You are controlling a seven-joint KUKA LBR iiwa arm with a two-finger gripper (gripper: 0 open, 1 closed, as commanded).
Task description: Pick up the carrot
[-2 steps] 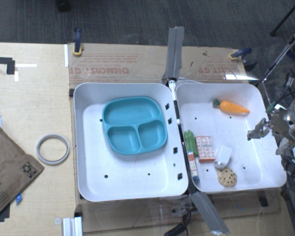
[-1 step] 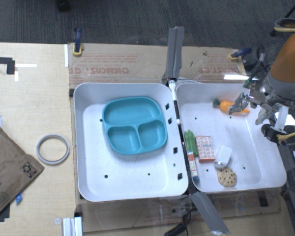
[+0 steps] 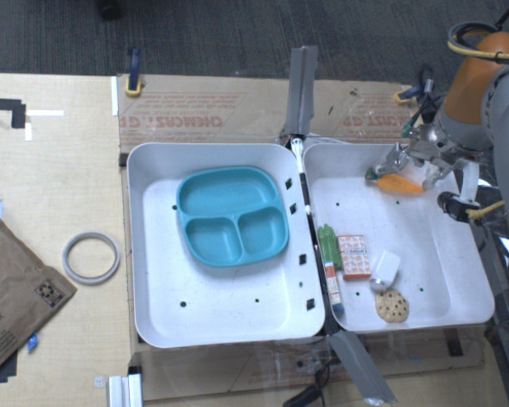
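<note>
The carrot [image 3: 400, 184], orange with a green top pointing left, is at the far side of the right bin [image 3: 441, 312], close to its back wall. My gripper [image 3: 417, 164] hangs right over the carrot, reaching in from the right below the orange-banded wrist. Its metal parts overlap the carrot's upper edge. Whether the carrot is touching the bin floor or is lifted off it cannot be made out.
The right bin also holds a green stick-shaped item [image 3: 327, 251] by the divider, a small red-and-white box [image 3: 354, 256], a white block [image 3: 384, 269] and a cookie [image 3: 392, 306]. A teal divided plate [image 3: 232, 216] lies in the left bin [image 3: 153, 312]. A tape ring [image 3: 92, 256] rests on the bench.
</note>
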